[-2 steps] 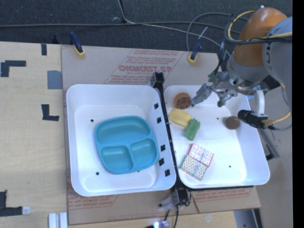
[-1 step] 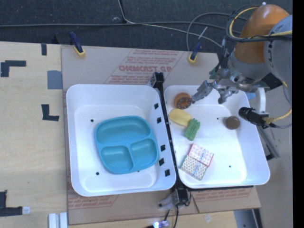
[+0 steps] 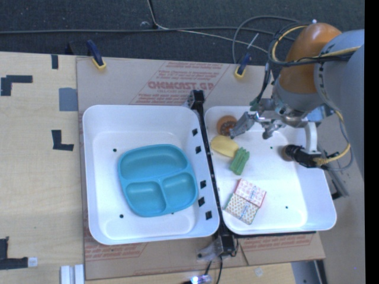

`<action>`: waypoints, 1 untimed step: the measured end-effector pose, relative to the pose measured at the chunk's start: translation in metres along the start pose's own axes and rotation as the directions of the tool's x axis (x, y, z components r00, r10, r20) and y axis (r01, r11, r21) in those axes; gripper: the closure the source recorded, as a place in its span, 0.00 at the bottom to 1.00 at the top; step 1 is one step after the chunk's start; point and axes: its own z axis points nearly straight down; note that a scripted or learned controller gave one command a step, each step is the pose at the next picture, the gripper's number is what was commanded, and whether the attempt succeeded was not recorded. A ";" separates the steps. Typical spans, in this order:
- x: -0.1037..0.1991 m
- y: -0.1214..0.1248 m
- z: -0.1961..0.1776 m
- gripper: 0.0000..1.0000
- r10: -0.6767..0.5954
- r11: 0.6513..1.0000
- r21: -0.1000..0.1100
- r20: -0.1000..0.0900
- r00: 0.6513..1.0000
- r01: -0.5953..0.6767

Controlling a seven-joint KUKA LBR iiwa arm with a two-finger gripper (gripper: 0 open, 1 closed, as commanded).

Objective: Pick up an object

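Observation:
In the right bin (image 3: 308, 209) lie a yellow rounded piece (image 3: 223, 146), a green ridged block (image 3: 240, 160), a brown round piece (image 3: 226, 124) near the back wall, and two pink patterned packets (image 3: 246, 200) toward the front. My gripper (image 3: 256, 128) hovers over the back of this bin, just right of the brown piece, fingers spread open with nothing between them. One finger (image 3: 241, 126) points toward the brown and yellow pieces.
The left bin (image 3: 98, 135) holds a blue divided plate (image 3: 157, 178). A black divider with clips (image 3: 204, 158) runs between the bins. Cables and a black connector (image 3: 299, 154) hang at the right bin's right side. Cardboard lies under both bins.

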 end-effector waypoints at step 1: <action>0.000 -0.001 0.044 0.00 0.000 1.000 0.000 0.000 1.000 0.000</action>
